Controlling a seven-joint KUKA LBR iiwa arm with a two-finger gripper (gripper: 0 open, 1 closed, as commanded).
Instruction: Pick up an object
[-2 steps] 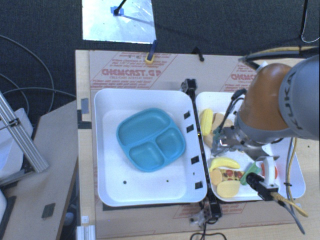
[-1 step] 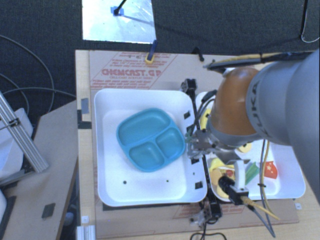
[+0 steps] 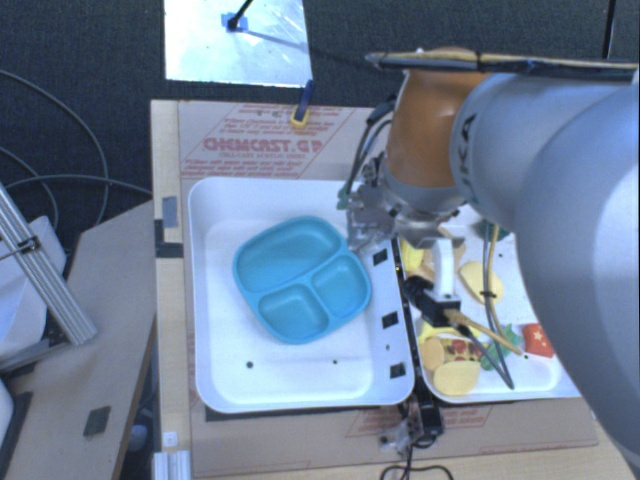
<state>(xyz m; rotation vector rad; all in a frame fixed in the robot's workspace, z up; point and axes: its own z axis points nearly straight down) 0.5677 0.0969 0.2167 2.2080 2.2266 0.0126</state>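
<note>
Just left of the gripper (image 3: 372,230) lies the blue tray (image 3: 301,278).

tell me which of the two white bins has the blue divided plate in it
The left bin: the blue divided plate lies alone in it. The right bin holds a clutter of small yellow and red items instead.

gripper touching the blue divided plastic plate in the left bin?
Cannot tell. In the camera view the gripper sits at the blue divided plastic plate's upper-right rim, but the wrist hides its tips.
</note>
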